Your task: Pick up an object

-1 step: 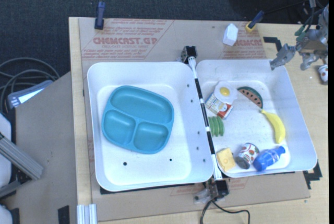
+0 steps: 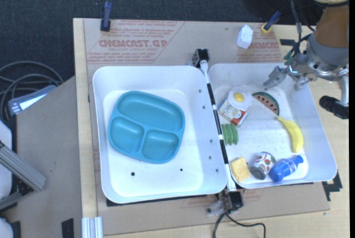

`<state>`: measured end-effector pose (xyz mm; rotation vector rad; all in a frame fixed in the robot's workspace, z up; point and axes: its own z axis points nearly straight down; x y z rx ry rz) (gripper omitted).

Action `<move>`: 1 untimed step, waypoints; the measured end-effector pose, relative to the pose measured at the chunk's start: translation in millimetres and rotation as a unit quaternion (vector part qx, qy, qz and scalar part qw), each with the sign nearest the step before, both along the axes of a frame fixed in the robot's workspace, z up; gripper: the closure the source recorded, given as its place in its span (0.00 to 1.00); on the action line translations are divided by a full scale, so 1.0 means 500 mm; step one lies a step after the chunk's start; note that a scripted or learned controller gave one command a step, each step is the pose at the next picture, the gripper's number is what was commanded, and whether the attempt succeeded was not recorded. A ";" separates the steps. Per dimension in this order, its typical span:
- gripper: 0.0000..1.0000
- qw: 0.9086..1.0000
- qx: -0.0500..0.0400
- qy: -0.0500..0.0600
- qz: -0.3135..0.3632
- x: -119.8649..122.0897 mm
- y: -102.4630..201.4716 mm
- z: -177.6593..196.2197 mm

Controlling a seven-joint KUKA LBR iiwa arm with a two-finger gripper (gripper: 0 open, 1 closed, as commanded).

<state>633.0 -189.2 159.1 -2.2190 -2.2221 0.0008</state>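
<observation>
Scanning left to right: left bin (image 2: 111,137) holds a blue divided plate (image 2: 146,126). Right bin (image 2: 316,120) holds a green item (image 2: 229,134) by the divider, a carton (image 2: 234,107) with a yellow cap, a yellow block (image 2: 239,169), a can (image 2: 262,163), a watermelon slice (image 2: 266,102), a blue bottle (image 2: 285,168), a banana (image 2: 292,132). My pincer (image 2: 284,77) hangs over the right bin's far edge, near the watermelon slice; open or clenched, I cannot tell. Nothing seen between them.
</observation>
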 end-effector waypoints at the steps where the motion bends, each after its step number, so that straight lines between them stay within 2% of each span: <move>1: 0.00 1.000 0.000 0.000 -0.001 -0.011 -0.016 -0.150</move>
